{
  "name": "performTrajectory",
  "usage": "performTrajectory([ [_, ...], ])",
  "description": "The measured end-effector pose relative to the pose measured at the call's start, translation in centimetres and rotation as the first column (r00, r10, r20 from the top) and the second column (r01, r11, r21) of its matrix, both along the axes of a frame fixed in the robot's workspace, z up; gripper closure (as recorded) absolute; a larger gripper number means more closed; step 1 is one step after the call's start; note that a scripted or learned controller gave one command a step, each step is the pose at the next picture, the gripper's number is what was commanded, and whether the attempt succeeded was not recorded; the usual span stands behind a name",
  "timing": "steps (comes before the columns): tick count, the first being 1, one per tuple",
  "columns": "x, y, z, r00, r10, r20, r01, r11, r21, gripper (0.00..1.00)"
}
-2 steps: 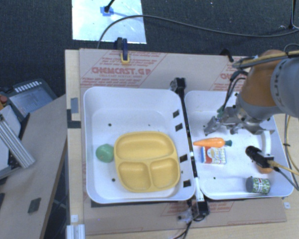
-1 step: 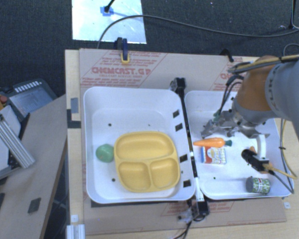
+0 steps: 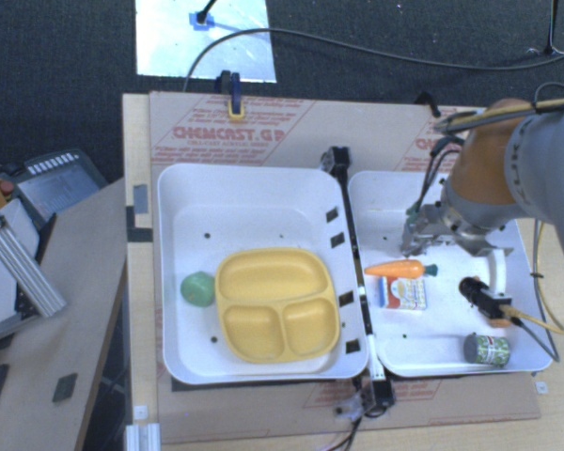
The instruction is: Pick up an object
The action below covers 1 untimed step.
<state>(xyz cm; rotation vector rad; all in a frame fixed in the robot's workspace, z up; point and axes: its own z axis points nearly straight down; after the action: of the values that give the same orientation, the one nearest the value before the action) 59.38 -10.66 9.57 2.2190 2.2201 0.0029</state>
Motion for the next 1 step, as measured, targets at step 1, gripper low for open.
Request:
performTrajectory([
  [1, 0.69, -0.29, 4.53, 1.0, 0.002, 0.003, -0.002, 1.0, -0.001, 1.0],
])
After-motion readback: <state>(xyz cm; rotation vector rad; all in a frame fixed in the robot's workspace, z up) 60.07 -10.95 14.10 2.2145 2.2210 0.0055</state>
